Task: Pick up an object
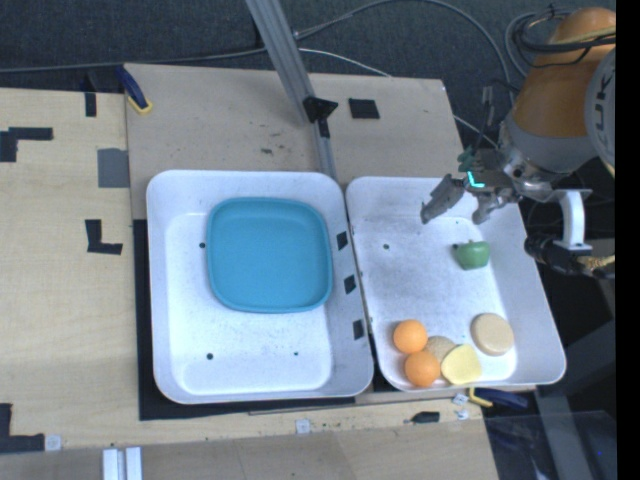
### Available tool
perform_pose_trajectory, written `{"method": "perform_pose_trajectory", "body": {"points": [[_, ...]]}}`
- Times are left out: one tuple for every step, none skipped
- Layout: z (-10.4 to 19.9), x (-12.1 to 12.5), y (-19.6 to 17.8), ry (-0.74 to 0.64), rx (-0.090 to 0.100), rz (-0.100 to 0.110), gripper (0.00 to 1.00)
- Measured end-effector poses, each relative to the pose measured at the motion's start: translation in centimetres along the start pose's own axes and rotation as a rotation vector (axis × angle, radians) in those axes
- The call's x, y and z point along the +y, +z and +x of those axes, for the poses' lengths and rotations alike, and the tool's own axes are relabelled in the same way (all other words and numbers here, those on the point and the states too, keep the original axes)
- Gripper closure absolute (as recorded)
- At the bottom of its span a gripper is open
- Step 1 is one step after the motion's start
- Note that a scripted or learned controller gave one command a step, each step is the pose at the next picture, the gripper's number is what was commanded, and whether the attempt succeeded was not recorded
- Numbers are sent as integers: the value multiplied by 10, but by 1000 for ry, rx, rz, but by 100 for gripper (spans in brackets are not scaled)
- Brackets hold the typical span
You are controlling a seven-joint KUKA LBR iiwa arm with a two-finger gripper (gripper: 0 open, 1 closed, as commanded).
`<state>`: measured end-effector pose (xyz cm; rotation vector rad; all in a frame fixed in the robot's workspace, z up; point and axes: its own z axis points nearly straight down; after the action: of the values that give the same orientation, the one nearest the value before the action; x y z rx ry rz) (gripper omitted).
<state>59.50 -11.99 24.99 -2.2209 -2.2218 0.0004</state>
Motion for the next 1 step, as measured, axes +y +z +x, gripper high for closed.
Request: {"method": "perform_pose_trajectory", "body": {"points": [[0,0,0,0,0,0,0]]}}
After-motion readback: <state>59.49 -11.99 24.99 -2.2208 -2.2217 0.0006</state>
